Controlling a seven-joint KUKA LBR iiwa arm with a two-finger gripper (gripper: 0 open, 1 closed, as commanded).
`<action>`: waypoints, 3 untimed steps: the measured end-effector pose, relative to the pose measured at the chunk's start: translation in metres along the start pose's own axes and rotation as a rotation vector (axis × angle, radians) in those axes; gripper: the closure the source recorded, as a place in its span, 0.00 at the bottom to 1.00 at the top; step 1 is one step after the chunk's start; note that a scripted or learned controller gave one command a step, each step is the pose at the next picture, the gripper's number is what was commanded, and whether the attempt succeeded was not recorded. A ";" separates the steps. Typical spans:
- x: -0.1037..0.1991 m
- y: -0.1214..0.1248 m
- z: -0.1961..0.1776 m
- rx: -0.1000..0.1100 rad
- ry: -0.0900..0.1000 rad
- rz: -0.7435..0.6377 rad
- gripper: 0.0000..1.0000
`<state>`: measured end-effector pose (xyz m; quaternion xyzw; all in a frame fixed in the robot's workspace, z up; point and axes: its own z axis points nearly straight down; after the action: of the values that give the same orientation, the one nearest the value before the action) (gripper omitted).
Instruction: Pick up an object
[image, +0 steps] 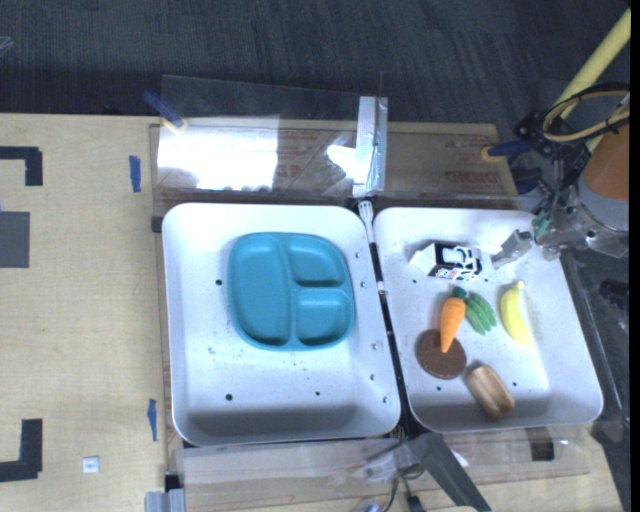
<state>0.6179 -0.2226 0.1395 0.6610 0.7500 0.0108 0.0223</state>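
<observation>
Camera view: end effector (522, 243), grip state unreadable, hovers at right bin's (580, 400) far edge above banana (514, 311).

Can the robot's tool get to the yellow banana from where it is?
Probably yes. The tool sits just above the banana at the right bin's far edge, and nothing lies over the banana.

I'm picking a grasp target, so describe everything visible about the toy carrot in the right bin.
The toy carrot is a small orange cone with a green leafy top, plastic-looking and smooth. It lies flat on the floor of the right bin, tilted slightly, leaves up toward the far wall and tip pointing down toward the near side. Its tip overlaps the brown round disc; its leaves sit beside the green toy. The yellow banana lies apart, to its right.
</observation>
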 end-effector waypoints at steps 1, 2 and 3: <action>0.000 0.000 0.000 -0.001 -0.001 -0.013 0.00; -0.001 -0.001 0.000 0.000 -0.001 -0.040 0.00; -0.001 -0.001 0.000 0.000 -0.001 -0.056 0.00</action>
<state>0.6170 -0.2236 0.1394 0.6396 0.7683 0.0098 0.0230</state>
